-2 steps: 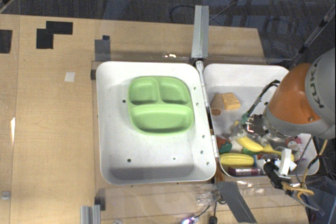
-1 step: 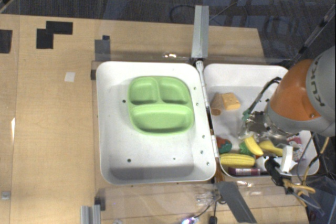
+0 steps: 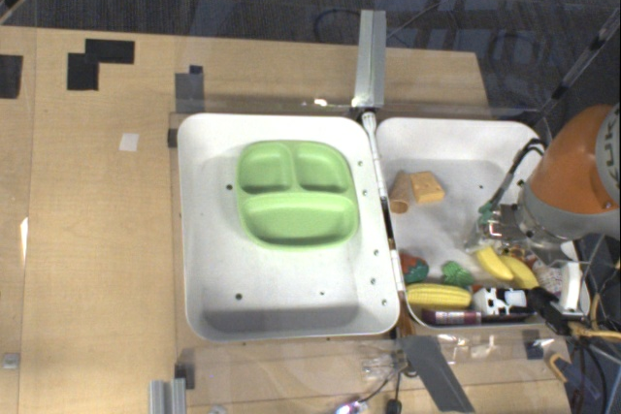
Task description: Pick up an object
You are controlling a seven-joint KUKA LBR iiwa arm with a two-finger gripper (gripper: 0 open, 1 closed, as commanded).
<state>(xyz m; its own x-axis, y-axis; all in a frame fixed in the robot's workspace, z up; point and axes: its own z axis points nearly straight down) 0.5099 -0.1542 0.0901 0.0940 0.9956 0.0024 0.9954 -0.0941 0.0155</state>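
Note:
The right bin [image 3: 456, 145] holds several small objects. A tan bread-like wedge [image 3: 425, 188] lies beside a brown cylinder [image 3: 399, 193] near its left wall. Along the front wall sit a yellow corn cob [image 3: 439, 295], a dark marker [image 3: 449, 316], a green piece [image 3: 456, 273], a red piece [image 3: 412, 262] and a black-and-white toy [image 3: 499, 301]. A yellow banana [image 3: 506, 267] lies at the front right. My gripper [image 3: 492, 228] hangs low in the bin's right half, just above and behind the banana. The orange wrist band [image 3: 577, 177] hides the bin's right wall.
The left bin [image 3: 204, 208] carries a green divided plate [image 3: 294, 191] at its centre. A metal post [image 3: 370, 63] stands behind the divider between the bins. Cables trail along the right edge of the bench.

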